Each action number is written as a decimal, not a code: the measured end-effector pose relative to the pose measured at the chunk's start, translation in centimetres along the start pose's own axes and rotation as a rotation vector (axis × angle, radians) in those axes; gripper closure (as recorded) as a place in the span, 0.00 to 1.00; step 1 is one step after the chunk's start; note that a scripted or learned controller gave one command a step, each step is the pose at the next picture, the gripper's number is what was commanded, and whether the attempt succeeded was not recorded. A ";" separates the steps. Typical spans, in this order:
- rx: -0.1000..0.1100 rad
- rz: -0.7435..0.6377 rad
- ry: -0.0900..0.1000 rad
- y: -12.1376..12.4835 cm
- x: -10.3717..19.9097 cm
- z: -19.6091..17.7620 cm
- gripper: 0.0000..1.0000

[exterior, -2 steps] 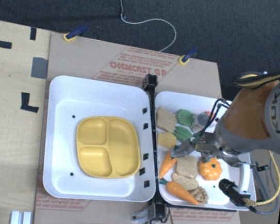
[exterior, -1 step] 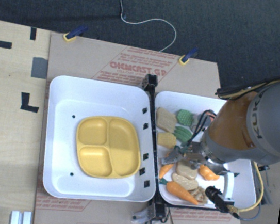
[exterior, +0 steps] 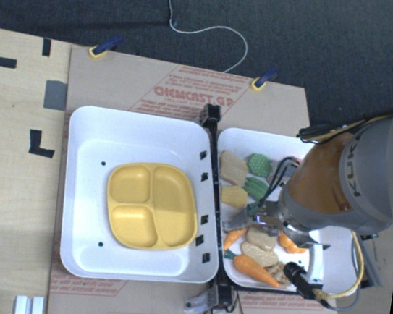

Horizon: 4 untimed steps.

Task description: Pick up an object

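**White bin's crowded corner leaves little room for a clean pick**

Grey with an orange band, the arm hangs low over the right bin, its wrist above a heap of toy food near the front wall. Whether its grip is spread or closed, or has hold of anything, cannot be told; the wrist hides it. Any piece here would serve as the object. A carrot lies along the front wall, touching the beige pieces piled just behind it. A yellow block and a green piece sit farther back. In the left bin a yellow divided plate sits alone.

The likely trouble is the crowding. Pieces that touch may be nudged aside rather than caught, or two may rise together and one may drop. The carrot's rounded, tapering body looks apt to squirt free under a pinch, and the wall beside it leaves scant room on that side. A descent onto the top of the heap could simply press the pile flat.
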State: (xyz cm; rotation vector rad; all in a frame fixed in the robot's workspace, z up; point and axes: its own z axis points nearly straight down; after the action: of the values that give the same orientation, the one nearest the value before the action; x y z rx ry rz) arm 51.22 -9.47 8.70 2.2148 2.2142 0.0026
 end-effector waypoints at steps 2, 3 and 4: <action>0.006 0.000 0.005 -0.2 -0.8 -6.7 1.00; 0.006 -0.002 0.005 0.1 -0.8 -10.9 1.00; 0.007 -0.002 0.005 0.2 -0.8 -13.9 1.00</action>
State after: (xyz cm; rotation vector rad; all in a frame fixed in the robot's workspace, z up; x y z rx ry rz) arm 51.27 -10.17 22.58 2.2191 2.2224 0.0008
